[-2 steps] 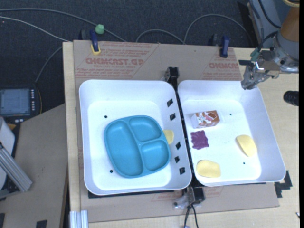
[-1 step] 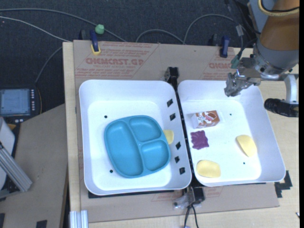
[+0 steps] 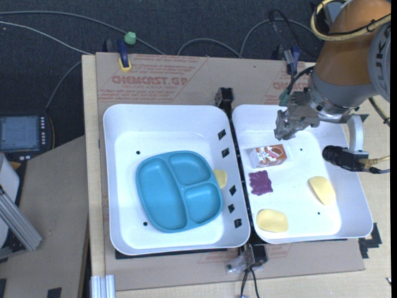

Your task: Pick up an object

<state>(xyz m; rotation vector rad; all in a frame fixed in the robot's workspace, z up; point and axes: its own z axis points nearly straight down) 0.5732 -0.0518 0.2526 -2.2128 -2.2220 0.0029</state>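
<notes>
My gripper (image 3: 284,131) hangs over the far part of the right bin (image 3: 347,228), just above and slightly right of a white packet with red and orange print (image 3: 268,156). Nothing shows between its fingers. A purple piece (image 3: 260,182) lies in front of the packet. A pale yellow lump (image 3: 272,220) sits near the bin's front wall, and a yellow wedge (image 3: 322,189) lies to the right.
The left bin (image 3: 118,166) holds a blue divided plate (image 3: 178,190) with a small yellow piece (image 3: 219,178) at its right rim. Black clips line the wall between the two bins.
</notes>
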